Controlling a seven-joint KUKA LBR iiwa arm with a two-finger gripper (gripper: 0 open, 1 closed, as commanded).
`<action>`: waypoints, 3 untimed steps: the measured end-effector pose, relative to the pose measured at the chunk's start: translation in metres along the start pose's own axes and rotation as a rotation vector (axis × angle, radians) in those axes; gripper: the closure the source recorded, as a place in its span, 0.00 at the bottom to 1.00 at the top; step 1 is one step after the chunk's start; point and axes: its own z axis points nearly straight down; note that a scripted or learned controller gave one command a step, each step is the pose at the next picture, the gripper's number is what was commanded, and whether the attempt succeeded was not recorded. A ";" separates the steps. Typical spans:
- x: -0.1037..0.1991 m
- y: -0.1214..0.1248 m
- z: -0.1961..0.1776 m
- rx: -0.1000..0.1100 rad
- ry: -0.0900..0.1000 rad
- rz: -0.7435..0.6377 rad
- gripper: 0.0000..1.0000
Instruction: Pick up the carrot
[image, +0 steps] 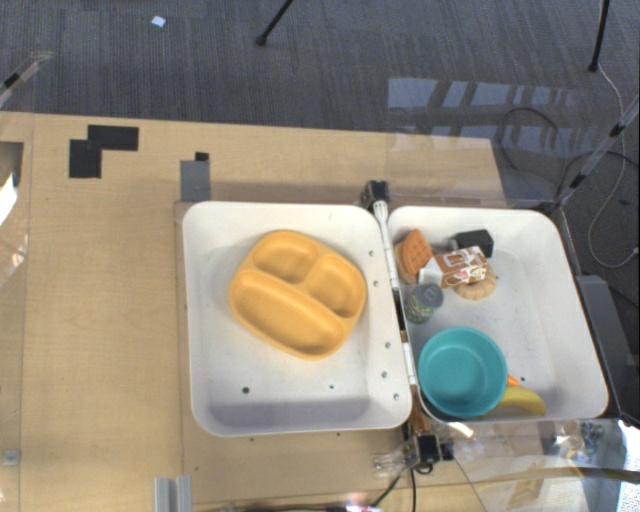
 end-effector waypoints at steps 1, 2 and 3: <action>0.000 0.000 0.000 0.000 0.000 0.000 0.00; -0.007 -0.020 0.145 0.012 0.002 -0.354 0.00; -0.013 0.025 0.060 0.002 -0.001 -0.205 0.00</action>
